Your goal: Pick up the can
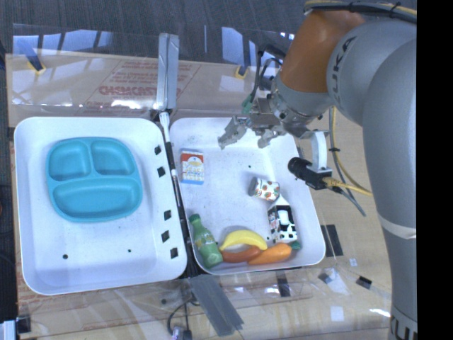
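1. In the camera view, the gripper (pixel 248 136) hangs over the far part of the right bin (pixel 219 200), its two fingers spread apart and holding nothing.
2. The can (pixel 264 188) lies on its side in that bin, nearer than the gripper, just beyond the milk carton (pixel 283 225).
3. The small red box (pixel 192 167) lies left of the can.

Arm shell: we see a broad, smooth grey arm (pixel 382 112), rounded like thick pipe.
Band: we've got a glossy orange band (pixel 317 52) wrapped above the wrist.
Cables: we spot thin yellow cables (pixel 347 183) trailing down beside a black fitting (pixel 306 170), and a dark cable edging the band's top.
Hand: we make out a hand (pixel 246 139) of grey metal, two pale fingers (pixel 228 136) below a cluttered block with a green spot.
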`<state>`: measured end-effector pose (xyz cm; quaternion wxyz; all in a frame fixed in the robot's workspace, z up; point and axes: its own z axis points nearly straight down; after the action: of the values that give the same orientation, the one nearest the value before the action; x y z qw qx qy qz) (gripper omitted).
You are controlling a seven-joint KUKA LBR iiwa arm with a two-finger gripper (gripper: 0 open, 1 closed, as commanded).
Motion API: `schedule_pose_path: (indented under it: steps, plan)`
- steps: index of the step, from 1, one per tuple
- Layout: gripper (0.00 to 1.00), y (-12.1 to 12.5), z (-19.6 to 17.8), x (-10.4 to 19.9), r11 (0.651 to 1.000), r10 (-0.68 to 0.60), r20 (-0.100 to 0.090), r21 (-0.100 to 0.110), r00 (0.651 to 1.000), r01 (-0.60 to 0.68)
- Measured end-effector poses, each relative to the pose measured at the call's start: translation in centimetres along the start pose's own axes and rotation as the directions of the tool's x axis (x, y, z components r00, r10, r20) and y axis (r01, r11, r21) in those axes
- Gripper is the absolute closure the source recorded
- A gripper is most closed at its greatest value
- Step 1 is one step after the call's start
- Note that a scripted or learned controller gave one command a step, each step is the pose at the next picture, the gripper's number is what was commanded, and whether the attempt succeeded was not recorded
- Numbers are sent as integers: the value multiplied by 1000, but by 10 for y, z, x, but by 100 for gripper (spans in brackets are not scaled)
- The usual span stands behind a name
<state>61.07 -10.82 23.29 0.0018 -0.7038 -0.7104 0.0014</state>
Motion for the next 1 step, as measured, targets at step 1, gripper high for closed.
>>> schedule_pose_path:
  steps: [1]
  plan:
    - [0,-86,56,-27,1000,-16,0,0,1000,16]
